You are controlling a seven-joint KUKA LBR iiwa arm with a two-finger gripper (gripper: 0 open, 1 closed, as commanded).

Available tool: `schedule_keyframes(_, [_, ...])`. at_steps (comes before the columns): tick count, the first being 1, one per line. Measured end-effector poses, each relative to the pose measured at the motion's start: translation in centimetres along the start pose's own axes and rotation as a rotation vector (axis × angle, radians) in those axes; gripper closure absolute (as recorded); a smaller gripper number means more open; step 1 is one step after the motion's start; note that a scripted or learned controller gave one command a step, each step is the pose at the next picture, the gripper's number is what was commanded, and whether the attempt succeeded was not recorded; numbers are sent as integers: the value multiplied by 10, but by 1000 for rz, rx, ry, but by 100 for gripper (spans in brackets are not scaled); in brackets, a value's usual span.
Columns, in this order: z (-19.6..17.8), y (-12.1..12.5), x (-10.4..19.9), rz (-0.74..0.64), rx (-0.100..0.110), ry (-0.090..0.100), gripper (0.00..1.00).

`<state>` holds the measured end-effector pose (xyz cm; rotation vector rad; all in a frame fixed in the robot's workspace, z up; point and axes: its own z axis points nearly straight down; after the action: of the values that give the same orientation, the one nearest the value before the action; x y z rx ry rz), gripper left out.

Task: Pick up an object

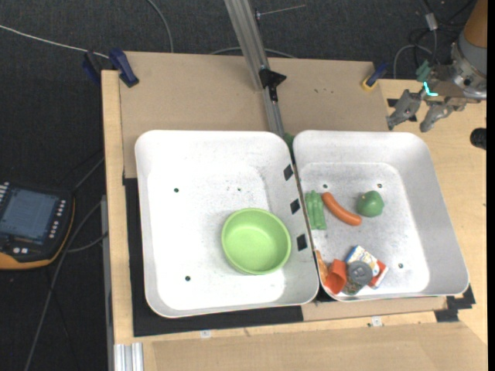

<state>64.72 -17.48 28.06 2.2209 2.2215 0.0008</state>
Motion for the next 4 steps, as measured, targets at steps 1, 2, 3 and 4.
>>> schedule_keyframes(1, [0, 0, 0, 0, 0, 0, 0])
schedule_keyframes(2, [54, -2, -10, 1, 4, 1, 0])
schedule_keyframes(3, [96, -2, -10, 0, 4, 1, 0])
schedule_keyframes(4, [140, -7, -5, 0, 4, 1, 0])
